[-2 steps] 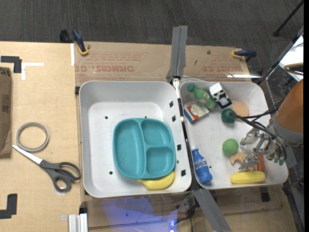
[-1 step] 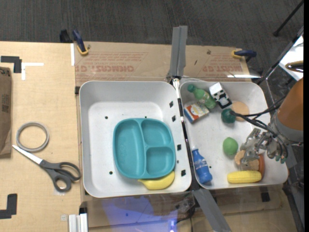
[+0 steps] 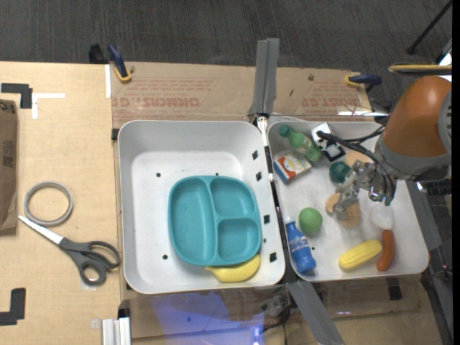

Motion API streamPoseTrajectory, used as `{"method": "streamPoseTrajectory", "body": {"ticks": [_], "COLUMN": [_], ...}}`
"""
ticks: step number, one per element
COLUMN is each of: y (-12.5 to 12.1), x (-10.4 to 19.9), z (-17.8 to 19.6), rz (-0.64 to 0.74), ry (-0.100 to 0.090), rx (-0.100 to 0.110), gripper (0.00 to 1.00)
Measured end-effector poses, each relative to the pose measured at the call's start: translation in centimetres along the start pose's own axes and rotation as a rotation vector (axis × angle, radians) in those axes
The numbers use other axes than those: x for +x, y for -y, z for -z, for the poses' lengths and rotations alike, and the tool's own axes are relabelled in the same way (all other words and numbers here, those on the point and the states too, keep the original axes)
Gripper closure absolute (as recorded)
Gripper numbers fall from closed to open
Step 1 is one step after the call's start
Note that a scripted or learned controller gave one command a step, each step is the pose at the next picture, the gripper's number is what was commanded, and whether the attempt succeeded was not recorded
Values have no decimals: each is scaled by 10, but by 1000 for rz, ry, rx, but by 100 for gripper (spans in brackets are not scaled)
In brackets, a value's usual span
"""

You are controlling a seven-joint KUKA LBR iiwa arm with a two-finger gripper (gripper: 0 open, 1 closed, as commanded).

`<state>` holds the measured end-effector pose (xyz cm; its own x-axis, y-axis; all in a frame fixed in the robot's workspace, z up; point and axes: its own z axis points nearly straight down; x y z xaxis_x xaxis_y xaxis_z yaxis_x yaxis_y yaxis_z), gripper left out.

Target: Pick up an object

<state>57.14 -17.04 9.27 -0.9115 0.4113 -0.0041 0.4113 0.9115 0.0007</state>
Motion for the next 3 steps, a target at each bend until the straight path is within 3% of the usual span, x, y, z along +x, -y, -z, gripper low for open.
{"method": "streamPoseTrajectory", "body": {"ticks": [1,2,3], "y": [-47,-98,-117], "x": [-37,-34,-5], "z": [0,21,165], "rz": [-200,-149,-82], "ry": [0,-1,1], "rx": [1,1,0], "gripper": [100,100,100]}}
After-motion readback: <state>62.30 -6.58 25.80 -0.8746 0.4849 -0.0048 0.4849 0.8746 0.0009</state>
